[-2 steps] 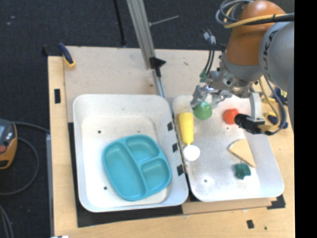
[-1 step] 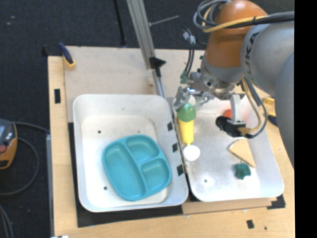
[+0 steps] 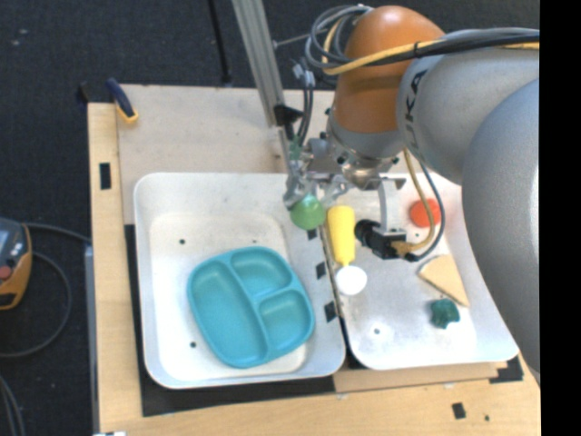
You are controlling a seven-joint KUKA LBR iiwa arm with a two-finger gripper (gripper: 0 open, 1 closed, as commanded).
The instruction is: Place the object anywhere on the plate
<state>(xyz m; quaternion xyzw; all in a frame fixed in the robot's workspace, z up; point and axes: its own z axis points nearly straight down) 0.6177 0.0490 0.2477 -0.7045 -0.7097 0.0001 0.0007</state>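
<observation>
The arm reaches in from the right of the frame, its orange band sitting high in the upper middle, and the gripper (image 3: 304, 192) hangs just above the seam between the two white bins. Right under its fingertips is a small green ball (image 3: 308, 213); it looks pinched between the fingers, though the view is too coarse to be certain the grip is sound. The blue plate (image 3: 251, 305), a divided one with three compartments, lies in the left bin (image 3: 163, 243) toward the lower middle of the frame, well apart from the ball and down-left of it. In the right bin (image 3: 399, 334) rest a yellow cylinder with a white end (image 3: 341, 236), an orange-red ball (image 3: 423, 213), a tan wedge (image 3: 444, 280) and a small dark green piece (image 3: 444, 312). To my eye the pickup is done and the carry is under way. Next the arm should swing down-left over the plate, lower, then let go over any compartment.
</observation>
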